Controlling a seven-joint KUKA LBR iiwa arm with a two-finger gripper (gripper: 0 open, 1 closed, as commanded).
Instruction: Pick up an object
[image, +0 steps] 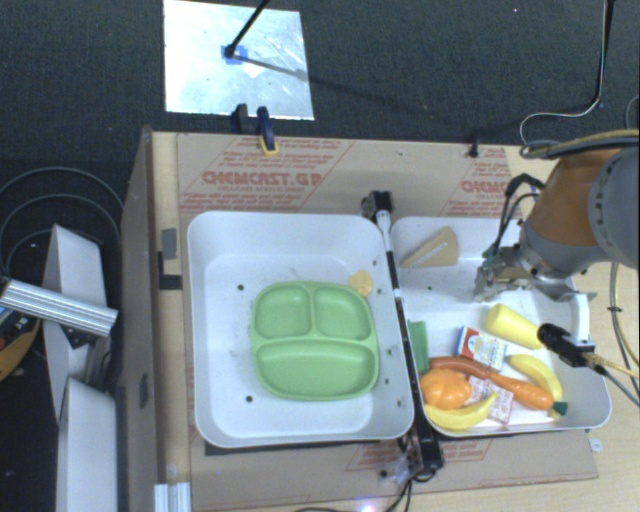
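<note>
The right bin (590, 400) holds a pile of toy food. In it lie a tan cheese wedge (432, 248), a yellow cylinder (512, 325), a small juice carton (482, 350), a carrot (512, 386), an orange fruit (446, 390), two bananas (537, 372) (462, 416) and a green block (416, 340). My gripper (494, 277) hangs low over the bin's back half, just above and left of the yellow cylinder and right of the cheese wedge. I see nothing held in it.
The left bin (215, 300) carries a green divided plate (314, 338) and a small yellow piece (360, 283) by its right wall. A black clamp-like part (565, 346) juts over the right bin's right side. The grey arm (575, 220) comes in from the right.
</note>
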